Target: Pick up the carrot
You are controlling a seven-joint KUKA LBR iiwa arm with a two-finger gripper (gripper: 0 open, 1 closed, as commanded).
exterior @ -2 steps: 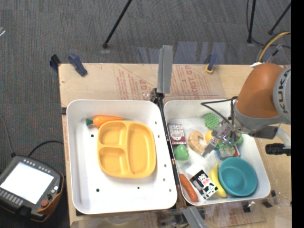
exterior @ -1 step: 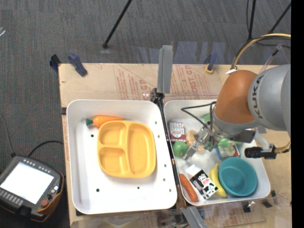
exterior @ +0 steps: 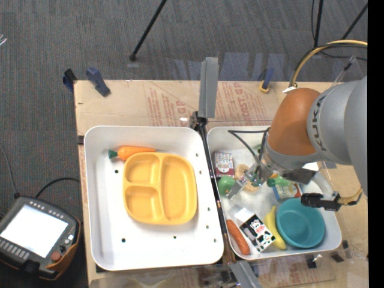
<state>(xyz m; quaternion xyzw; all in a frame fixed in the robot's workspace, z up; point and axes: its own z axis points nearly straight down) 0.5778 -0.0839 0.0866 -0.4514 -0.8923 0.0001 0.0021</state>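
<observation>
The carrot (exterior: 135,152), orange with a green top, lies in the left bin (exterior: 99,221). It rests against the upper left edge of a yellow divided plate (exterior: 161,188). My gripper (exterior: 242,183) is low in the right bin (exterior: 336,233), far to the right of the carrot. It sits among the cluttered items there, next to a green object (exterior: 225,185). Nothing of the carrot is near it.
The right bin also holds a small can (exterior: 223,162), a teal bowl (exterior: 300,222), a banana (exterior: 273,228), a red sausage-like piece (exterior: 237,236) and a black-and-white carton (exterior: 257,229). A grey post (exterior: 209,95) stands behind the gap between the bins.
</observation>
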